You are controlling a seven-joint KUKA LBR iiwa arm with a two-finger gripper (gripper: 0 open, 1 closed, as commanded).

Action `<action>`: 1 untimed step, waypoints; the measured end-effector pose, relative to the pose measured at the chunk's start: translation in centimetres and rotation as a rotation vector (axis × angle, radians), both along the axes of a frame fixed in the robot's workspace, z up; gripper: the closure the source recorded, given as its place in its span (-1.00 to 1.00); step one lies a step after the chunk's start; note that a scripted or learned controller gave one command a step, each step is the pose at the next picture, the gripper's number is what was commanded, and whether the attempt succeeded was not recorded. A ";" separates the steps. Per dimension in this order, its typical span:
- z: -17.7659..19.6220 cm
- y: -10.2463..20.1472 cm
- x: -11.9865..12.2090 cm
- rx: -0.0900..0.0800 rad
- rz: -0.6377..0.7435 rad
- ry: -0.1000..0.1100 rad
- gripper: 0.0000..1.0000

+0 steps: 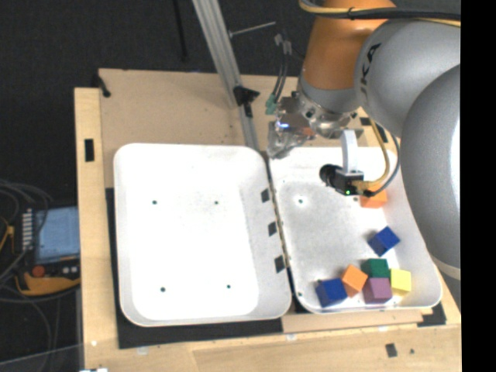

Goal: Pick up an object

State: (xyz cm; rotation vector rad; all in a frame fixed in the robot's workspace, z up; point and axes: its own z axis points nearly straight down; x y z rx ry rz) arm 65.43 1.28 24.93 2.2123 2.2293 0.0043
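Camera view: blocks (364,280) seemingly below gripper (285,136).

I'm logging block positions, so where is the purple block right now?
In the camera view, the purple block lies in the right bin, near its front right corner, between the orange block and the yellow block, just in front of the green block.

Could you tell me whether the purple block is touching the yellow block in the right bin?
Touching: the camera view shows the purple block pressed against the yellow block, with no white floor between.
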 end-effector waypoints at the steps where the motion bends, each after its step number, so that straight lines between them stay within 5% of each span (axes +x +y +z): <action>1: 0.5 4.9 0.8 0.000 0.000 0.000 1.00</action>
